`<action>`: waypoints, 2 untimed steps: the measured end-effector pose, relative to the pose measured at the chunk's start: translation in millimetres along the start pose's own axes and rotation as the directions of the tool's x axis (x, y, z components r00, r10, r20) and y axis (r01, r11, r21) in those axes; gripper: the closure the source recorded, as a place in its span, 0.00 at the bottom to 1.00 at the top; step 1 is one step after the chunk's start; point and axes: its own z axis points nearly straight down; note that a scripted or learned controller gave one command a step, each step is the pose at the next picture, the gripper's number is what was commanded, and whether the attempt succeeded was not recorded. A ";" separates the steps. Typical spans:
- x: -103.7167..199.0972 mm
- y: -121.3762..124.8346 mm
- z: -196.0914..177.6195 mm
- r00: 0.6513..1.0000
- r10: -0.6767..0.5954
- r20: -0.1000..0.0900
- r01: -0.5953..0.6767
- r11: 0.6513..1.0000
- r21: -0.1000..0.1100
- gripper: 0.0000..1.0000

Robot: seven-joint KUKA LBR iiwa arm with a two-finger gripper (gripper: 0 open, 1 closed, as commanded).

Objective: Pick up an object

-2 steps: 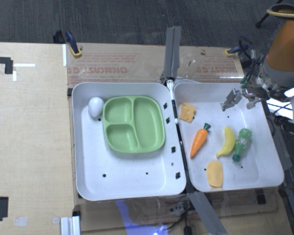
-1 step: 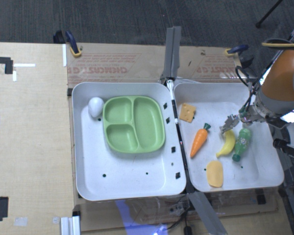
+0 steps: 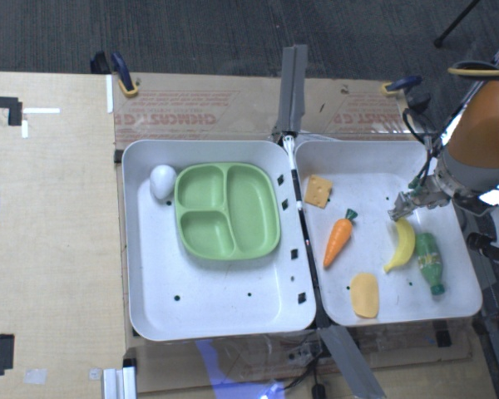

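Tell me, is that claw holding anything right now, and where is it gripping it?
Nothing seems held. The gripper hangs just above the upper tip of the banana, which lies on the right bin floor.

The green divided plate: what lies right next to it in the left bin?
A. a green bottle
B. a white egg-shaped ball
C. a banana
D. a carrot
B: a white egg-shaped ball sits against the upper-left edge of the green divided plate in the left bin, while the carrot, banana and green bottle all lie in the right bin.

Green plate (image 3: 228, 211), orange carrot (image 3: 338, 239), yellow banana (image 3: 402, 246), white egg (image 3: 162, 181).
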 end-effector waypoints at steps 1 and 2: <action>43.1 67.7 -97.4 0.983 0.184 0.000 -0.184 0.983 0.002 1.00; 1.4 71.1 -186.6 0.993 0.116 0.001 -0.116 0.993 0.003 1.00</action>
